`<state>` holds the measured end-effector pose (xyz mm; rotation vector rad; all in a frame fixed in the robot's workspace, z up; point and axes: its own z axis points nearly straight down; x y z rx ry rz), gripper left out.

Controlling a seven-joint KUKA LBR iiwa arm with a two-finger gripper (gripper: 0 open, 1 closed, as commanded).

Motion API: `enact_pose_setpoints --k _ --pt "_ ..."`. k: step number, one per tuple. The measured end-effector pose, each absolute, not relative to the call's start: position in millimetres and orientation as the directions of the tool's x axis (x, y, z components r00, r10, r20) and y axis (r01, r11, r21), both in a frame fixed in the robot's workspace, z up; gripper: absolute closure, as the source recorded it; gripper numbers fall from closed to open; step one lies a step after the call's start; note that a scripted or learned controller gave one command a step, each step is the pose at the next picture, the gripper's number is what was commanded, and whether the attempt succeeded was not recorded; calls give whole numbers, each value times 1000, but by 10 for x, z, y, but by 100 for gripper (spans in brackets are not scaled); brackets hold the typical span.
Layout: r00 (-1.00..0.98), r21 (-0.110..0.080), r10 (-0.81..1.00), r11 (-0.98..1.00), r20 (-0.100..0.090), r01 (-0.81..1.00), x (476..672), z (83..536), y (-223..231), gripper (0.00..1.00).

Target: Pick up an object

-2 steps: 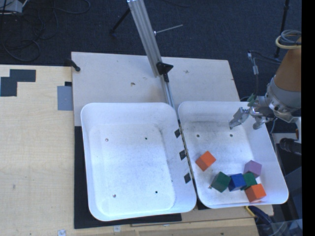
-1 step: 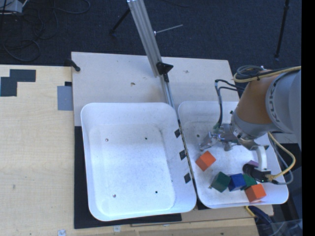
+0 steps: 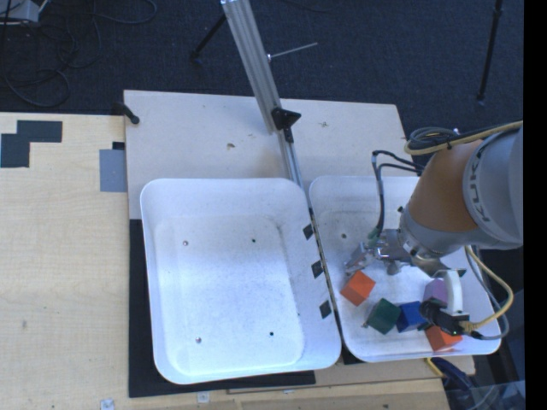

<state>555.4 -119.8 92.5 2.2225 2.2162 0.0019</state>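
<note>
Hovered in approach with pincer (image 3: 369, 256) spread open, ungripped, just above orange block (image 3: 358, 288) in right bin (image 3: 342, 196); descent and closing judged next.

We see two white bins side by side on the bench. The left bin (image 3: 171, 229) sits beside the right bin (image 3: 342, 203), which holds an orange block (image 3: 358, 288), a green block (image 3: 383, 316), a blue block (image 3: 410, 315), a purple block (image 3: 436, 291) and another orange piece (image 3: 442, 339). The gripper (image 3: 373, 255) hangs just above the orange block; the arm (image 3: 461, 195) reaches in from the right.
</note>
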Motion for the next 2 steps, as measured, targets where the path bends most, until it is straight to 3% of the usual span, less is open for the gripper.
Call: enact_pose_setpoints --k 1,2 --pt "2 5 1000 -2 -1 1000 4885 931 -970 0" --pt "2 3 1000 -2 -2 1000 5343 921 -1554 0"
